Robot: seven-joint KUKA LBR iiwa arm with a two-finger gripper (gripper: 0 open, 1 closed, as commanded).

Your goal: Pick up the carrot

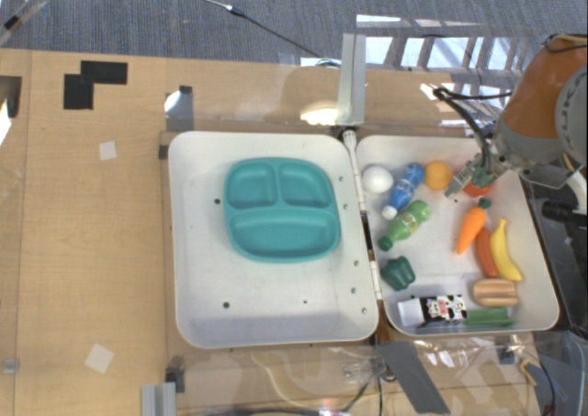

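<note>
Toward the far side of the right bin, gripper low over a small red item, just beyond the leafy top of the carrot; grip state impossible to tell from this angle. Carrot lying apart from the gripper, mid-bin, with a long reddish piece and a banana just beside its right. Likely slips: closing on the red item or the orange instead, or dragging the banana along. Bare floor on the carrot's left, toward the green bottle. Bin wall near on the right, so little room there; safer from above and left.
</note>
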